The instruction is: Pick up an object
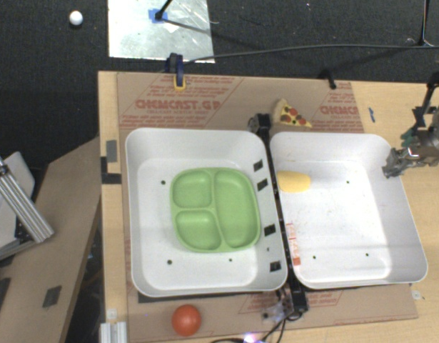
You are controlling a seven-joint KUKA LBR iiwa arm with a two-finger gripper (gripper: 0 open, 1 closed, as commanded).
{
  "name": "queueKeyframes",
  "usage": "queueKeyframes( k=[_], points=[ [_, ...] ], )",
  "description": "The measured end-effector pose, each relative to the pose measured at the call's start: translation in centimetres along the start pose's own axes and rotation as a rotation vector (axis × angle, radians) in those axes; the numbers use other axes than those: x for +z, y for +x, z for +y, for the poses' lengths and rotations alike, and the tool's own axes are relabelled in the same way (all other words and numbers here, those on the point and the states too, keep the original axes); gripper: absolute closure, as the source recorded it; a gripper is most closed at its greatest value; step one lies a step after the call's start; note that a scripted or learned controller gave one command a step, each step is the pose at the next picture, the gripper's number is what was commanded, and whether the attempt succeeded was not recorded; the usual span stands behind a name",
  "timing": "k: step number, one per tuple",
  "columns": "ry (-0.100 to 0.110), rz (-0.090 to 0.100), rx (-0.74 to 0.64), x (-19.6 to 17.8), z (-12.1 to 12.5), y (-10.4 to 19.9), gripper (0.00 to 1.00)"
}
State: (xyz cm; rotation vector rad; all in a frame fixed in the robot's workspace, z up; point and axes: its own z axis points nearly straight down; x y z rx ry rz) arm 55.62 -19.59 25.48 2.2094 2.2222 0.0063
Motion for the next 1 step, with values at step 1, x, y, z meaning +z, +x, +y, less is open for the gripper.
queueKeyframes(
  k=[1],
  points=[
    [0.003, 0.001, 0.0, -3.9, 0.17, -0.03, 1.0]
  ],
)
